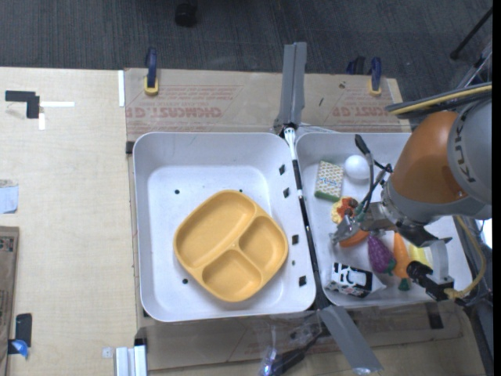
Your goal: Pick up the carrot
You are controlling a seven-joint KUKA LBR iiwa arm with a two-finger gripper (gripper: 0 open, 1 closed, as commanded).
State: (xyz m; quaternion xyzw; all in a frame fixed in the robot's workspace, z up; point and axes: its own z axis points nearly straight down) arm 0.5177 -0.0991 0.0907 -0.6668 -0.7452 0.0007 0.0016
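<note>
The carrot (400, 255), orange with a green top towards the near wall, lies in the right bin (313, 151) beside a purple eggplant (379, 254). My gripper (345, 227) hangs low over the bin's middle left, a short way left of the carrot. It is right above a smaller orange piece (356, 239), and I cannot tell whether it touches that piece. The grey arm with its orange band (427, 163) covers the bin's right half.
Around the gripper lie a green-and-white block (329, 178), a white egg (356, 166), a yellow-and-red toy (344, 207), a black-and-white item (351, 279) and a yellow piece (423, 254). The left bin (149, 210) holds a yellow divided plate (229, 245).
</note>
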